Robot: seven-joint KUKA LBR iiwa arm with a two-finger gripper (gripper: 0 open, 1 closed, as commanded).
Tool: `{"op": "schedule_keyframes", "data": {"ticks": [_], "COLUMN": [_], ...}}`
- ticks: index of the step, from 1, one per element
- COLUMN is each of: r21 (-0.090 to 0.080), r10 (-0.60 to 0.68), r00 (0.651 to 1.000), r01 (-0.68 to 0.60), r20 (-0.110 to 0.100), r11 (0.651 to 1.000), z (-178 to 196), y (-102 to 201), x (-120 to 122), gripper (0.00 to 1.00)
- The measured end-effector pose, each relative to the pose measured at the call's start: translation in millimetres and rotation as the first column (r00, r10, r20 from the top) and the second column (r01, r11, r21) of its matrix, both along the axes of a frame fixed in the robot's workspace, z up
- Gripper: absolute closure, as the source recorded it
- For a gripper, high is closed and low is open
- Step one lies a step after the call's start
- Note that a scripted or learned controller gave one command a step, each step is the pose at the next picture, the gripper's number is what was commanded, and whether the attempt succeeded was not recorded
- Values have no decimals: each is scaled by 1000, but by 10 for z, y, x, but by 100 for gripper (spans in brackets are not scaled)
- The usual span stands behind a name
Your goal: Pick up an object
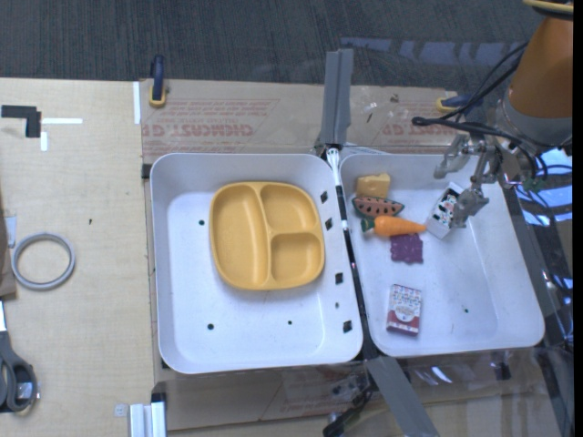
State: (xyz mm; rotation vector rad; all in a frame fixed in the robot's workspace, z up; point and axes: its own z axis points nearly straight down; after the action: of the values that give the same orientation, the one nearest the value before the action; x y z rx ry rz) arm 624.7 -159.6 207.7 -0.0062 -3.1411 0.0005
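Note:
My gripper [471,198] hangs low over the back right part of the right bin [510,271], under the orange-banded wrist. A small white box with black marks [443,211] lies tilted right against its left side; whether it is gripped I cannot tell. Left of that lie an orange carrot [399,227], a watermelon slice [376,207] and a yellow wedge [373,185]. A purple bunch of grapes [407,249] sits below the carrot. A red and white box [404,309] lies toward the bin's front.
The left bin [182,326] holds a yellow divided plate [267,235]. A grey divider [337,98] stands at the back between the bins. On the bench to the left lie a tape ring [41,260] and scissors [16,381]. Cables run near the wrist.

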Motion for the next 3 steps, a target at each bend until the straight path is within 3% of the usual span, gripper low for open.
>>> {"op": "schedule_keyframes", "data": {"ticks": [1,2,3], "r21": [0,-1,-2], "r10": [-355,-353,-674], "r00": [935,936,739], "r01": [355,353,674], "r20": [1,2,1], "r11": [935,936,739], "z": [-1166,-1087,-175], "y": [316,327,712], "x": [74,83,123], "gripper": [0,100,100]}}
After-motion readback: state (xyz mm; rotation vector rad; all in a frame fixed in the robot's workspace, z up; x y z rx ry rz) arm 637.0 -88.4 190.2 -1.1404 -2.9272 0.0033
